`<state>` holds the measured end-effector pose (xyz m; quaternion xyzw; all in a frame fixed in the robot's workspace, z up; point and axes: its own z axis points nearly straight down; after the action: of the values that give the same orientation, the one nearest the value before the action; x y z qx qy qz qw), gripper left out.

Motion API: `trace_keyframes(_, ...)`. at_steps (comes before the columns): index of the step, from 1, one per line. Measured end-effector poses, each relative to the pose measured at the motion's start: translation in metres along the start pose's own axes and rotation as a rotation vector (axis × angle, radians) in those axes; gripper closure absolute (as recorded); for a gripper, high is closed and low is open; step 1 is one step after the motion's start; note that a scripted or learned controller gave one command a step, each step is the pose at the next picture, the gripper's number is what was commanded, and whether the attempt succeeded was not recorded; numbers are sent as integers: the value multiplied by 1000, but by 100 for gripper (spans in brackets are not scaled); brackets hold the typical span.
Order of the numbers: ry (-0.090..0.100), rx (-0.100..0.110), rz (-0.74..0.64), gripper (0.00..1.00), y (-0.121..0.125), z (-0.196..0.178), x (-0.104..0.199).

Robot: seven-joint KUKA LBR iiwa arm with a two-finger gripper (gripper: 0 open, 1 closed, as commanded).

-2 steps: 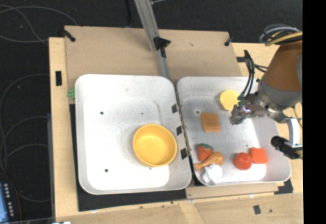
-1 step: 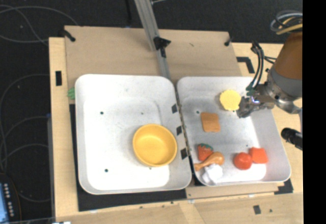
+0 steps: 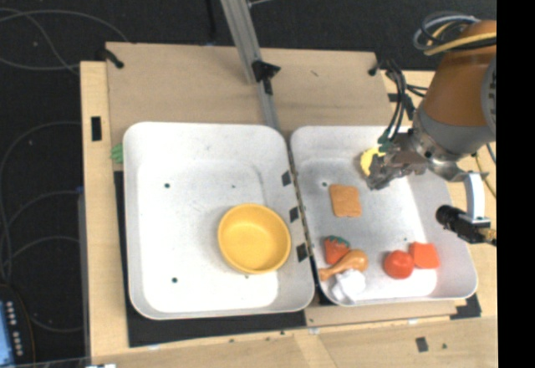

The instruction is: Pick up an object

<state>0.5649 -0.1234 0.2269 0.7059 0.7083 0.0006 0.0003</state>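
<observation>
My tool [image 3: 383, 171] hangs low over the far part of the right bin [image 3: 435, 284], right at a yellow object [image 3: 369, 161] — whether it is clenched or released, I cannot tell. Just beside it lies a tan cracker [image 3: 345, 201]. Along the near edge sit a red ball [image 3: 398, 264] and an orange block [image 3: 425, 255], touching. The left bin [image 3: 167, 149] holds a yellow bowl [image 3: 253, 237].

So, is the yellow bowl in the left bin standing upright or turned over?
Upright. The yellow bowl shows its open mouth and inner hollow to the camera, with the rim on top, resting on the floor of the left bin.
</observation>
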Motion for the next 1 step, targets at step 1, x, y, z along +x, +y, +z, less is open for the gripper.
trace_keyframes(1,0,0,1,100,2,4,55)
